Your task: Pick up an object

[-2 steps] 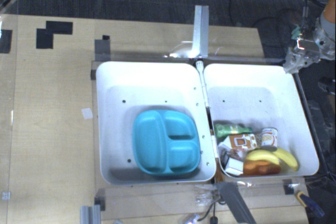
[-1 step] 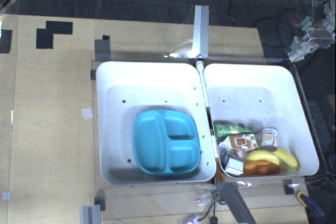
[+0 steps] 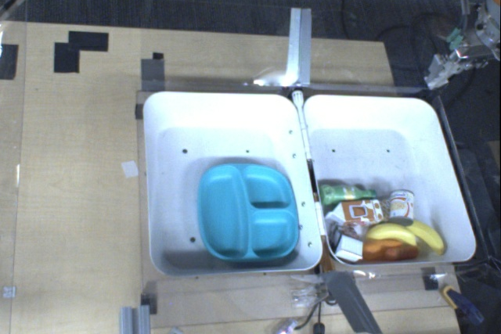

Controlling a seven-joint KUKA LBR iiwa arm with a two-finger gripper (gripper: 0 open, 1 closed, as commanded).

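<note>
The pincer (image 3: 448, 68) waits at two o'clock, far from the food, and I cannot tell its grip, so picking has not begun; next it must drop to the banana (image 3: 407, 235) at five o'clock in the right bin (image 3: 376, 129).

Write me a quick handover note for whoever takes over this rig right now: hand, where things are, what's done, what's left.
Hand: parked at the upper right, outside the bins, away from every object; holding nothing that I can see.
Left bin: a blue divided plate lying near its front.
Right bin: a pile in the front corner: banana, small can, green packet, a few other packages.
Done: nothing picked yet.
Left: reach into a bin, grasp one object, lift it.
</note>
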